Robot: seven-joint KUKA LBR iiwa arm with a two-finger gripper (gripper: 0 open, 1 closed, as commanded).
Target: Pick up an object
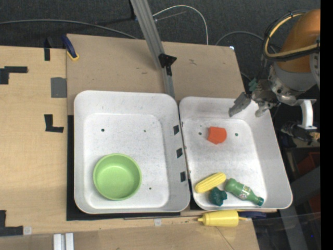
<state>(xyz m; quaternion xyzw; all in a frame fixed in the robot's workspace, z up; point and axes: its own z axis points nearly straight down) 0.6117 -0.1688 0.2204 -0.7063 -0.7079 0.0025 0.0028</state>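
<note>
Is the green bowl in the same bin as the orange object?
No: the green bowl lies in the left bin, while the orange object lies in the right bin.

Bowl [117, 176] in left bin [83, 108]; block [217, 135], corn [209, 182], bottle [243, 190] in right bin [270, 155]

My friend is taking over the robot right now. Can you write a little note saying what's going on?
Tool: open, nothing in it, hanging over the far edge of the right bin.
In that bin: orange block, corn cob, green bottle, small dark green piece.
Left bin: green bowl.
Yellow bottle lies outside, by the near edge.
Done: nothing picked yet. Left: grab one object.
</note>
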